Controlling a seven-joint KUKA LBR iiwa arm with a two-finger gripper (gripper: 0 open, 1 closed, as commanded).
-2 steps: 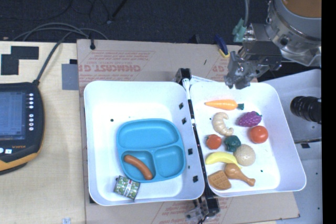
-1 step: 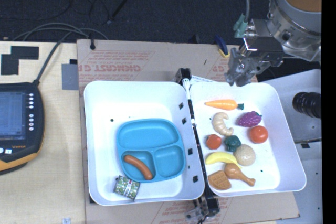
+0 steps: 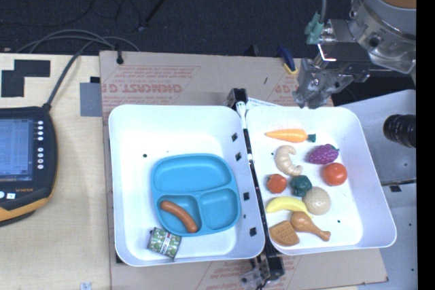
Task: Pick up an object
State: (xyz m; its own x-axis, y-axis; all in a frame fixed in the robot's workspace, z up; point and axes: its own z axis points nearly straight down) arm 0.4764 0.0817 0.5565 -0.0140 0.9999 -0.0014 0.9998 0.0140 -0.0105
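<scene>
The grey two-finger gripper (image 3: 314, 97) hangs over the far edge of the right shallow white bin (image 3: 370, 146), near its far left corner; how far it is open cannot be told, and nothing shows between its tips. All the toy food in that bin lies nearer the viewer than the gripper. The closest piece is one orange plastic carrot (image 3: 289, 135), just below the gripper along the far side. Beyond it lie one purple grape bunch (image 3: 322, 154), one beige curled croissant (image 3: 286, 159), two red tomatoes (image 3: 334, 174) (image 3: 276, 183), one dark green broccoli piece (image 3: 300, 185), one pale round bun (image 3: 317, 200), one yellow banana (image 3: 285, 204), one brown chicken drumstick (image 3: 309, 225) and one tan waffle-like biscuit (image 3: 284, 234) at the near edge. The left white bin (image 3: 129, 146) holds one blue divided plastic tray (image 3: 194, 188) with one brown sausage (image 3: 179, 215) in a compartment, and one small green patterned can (image 3: 165, 242) at the near edge
</scene>
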